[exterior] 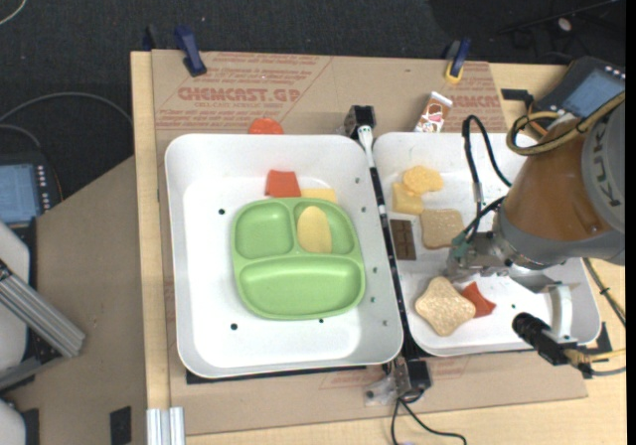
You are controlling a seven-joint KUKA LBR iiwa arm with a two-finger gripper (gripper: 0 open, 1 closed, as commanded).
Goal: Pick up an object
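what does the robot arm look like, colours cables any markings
The arm is bulky and rounded, with a broad orange-brown band above a grey wrist section. Dark letters mark its pale upper casing at the frame's right edge, cut off. Black and yellow cables loop beside it. The gripper is a small metallic grey piece with green and red touches.

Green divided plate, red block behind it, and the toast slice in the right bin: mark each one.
green divided plate [296, 284], camera view, floor of its large front compartment
red block [282, 184], camera view, centre of its top face
toast slice [443, 306], camera view, middle of its upper surface
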